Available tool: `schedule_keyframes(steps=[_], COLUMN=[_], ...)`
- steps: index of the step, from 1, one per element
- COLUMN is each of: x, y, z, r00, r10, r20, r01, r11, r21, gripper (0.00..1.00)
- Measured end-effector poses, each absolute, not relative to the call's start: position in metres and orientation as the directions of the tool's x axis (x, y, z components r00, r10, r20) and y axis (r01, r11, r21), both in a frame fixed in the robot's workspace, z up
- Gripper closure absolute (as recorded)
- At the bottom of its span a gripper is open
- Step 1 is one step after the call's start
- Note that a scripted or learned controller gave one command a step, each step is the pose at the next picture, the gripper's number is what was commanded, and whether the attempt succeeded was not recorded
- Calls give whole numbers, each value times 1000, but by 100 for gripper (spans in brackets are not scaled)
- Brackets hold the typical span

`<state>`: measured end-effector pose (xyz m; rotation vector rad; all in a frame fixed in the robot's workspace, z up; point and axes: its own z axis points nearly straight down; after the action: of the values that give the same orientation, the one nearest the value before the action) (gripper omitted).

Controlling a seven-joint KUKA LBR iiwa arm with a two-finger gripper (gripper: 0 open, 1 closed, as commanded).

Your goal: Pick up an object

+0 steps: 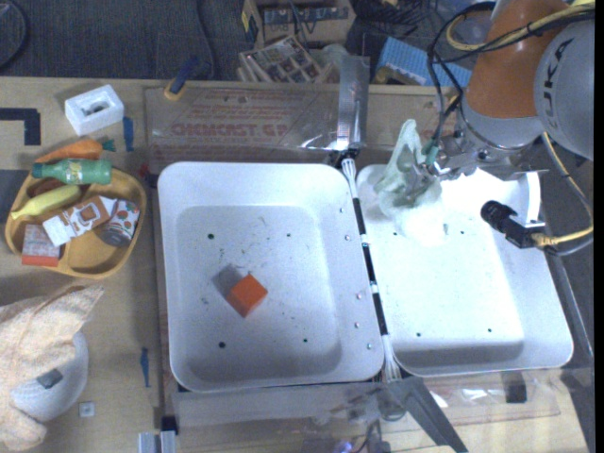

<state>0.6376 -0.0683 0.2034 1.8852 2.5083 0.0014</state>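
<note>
We judge the orange block point(249, 295) light, stiff and not fragile — its flat sides would suit a pinch across opposite faces, from above. It lies in the left bin point(179, 206), near the middle and slightly to the near side, with a small grey piece point(227, 278) touching its far-left edge. The right bin point(528, 333) has a crumpled, pale translucent thing point(408, 173) at its far-left corner, likely soft. The hand point(442, 161) hangs just beside it — how it is set, we cannot tell.
</note>
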Motion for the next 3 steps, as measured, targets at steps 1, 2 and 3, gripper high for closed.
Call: schedule_keyframes(steps=[1, 2, 3], x=[645, 667, 667], y=[-58, -86, -86], z=[286, 239, 240], r00=[-211, 215, 215], r10=[978, 977, 977], r20=[-2, -2, -2], r01=[978, 977, 977], r11=[211, -215, -215], r21=[2, 1, 2], gripper=[100, 100, 0])
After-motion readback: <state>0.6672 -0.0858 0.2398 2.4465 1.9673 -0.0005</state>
